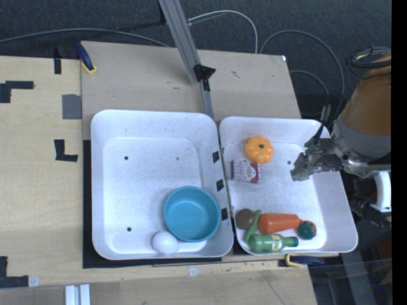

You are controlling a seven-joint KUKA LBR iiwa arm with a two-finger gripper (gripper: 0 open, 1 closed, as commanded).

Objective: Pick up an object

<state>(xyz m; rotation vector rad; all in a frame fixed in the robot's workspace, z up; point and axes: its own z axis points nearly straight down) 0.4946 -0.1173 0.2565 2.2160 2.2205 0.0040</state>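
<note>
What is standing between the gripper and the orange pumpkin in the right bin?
Nothing visible. The gripper hangs over bare floor of the right bin, and the orange pumpkin lies to its left, with the small red packet below that line.

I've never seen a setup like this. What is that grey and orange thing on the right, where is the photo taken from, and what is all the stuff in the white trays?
One camera looks down at a slant on a bench. The grey and orange shape is a robot arm; its gripper hangs over the right bin, with nothing visible between its fingers. That bin holds a small orange pumpkin, a red-and-white packet, a carrot, a green bottle and a brown piece. The left bin holds a blue bowl and a white ball.
</note>
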